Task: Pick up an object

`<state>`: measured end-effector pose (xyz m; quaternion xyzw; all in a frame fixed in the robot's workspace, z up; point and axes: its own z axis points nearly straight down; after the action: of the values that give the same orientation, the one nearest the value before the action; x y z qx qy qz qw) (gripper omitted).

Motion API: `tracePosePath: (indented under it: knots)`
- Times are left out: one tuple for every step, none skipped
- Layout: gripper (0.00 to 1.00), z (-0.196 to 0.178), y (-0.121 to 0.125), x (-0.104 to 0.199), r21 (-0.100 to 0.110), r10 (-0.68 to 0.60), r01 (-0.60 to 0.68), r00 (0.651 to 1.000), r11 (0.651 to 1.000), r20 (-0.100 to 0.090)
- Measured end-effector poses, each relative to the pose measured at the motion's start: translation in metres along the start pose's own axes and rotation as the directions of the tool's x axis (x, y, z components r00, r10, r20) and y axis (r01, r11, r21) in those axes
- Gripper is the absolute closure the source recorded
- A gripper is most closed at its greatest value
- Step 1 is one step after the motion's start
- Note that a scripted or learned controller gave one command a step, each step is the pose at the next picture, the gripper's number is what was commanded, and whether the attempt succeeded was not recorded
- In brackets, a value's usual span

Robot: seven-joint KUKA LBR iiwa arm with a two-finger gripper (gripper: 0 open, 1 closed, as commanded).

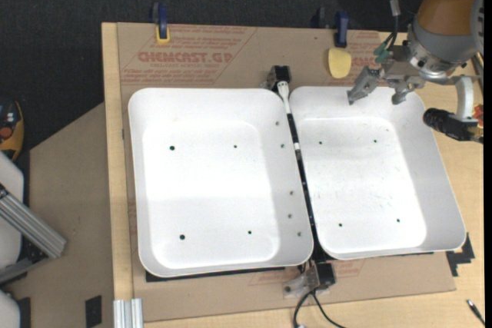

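Note:
My gripper (377, 96) hangs over the far rim of the right bin (430, 165), below the grey wrist and the orange band. Its two dark fingers (358, 91) stand spread apart, open, with nothing between them. A small pale yellow object (338, 62) lies on the brown board just beyond the right bin's far left corner, a little left of the gripper. The left bin (146, 165) and the right bin show white floors marked with small dark dots.
Two blue clamps (161, 14) (341, 25) hold the board's far edge. A black bracket (279, 76) sits where the two bins meet at the back. A black part (446, 122) juts in at the right bin's right rim. Cables (311, 292) lie by the front edge.

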<state>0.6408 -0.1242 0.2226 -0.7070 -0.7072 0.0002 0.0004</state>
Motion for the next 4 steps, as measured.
tracePosePath:
  knots:
    - [0.0,-0.056,-0.007,0.066,-0.008,-0.007,0.007,1.0,1.0,-0.001]
    - [1.0,-0.063,-0.007,0.061,-0.006,-0.002,0.002,1.0,1.0,0.001]
    - [1.0,-0.092,-0.026,0.064,-0.006,-0.001,0.001,1.0,1.0,0.001]
    - [1.0,-0.03,-0.024,0.156,0.007,-0.009,0.009,1.0,1.0,-0.004]
